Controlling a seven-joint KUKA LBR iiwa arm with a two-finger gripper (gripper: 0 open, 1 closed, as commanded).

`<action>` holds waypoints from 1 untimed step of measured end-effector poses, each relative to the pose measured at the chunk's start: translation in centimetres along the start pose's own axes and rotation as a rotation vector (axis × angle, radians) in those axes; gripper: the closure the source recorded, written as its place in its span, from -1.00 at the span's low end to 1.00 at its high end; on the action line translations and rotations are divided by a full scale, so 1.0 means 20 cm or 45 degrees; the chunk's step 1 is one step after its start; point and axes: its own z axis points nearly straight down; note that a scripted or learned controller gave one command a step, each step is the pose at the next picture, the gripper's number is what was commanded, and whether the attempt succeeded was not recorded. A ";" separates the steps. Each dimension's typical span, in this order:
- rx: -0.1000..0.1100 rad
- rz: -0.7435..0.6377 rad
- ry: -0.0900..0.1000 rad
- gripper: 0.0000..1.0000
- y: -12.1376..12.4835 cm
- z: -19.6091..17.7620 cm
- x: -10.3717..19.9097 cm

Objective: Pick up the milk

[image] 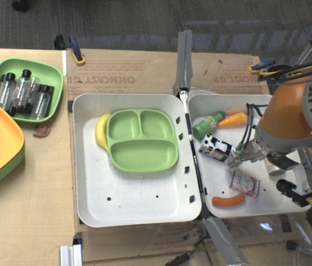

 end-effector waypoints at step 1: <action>0.004 0.159 0.001 1.00 0.01 0.05 0.05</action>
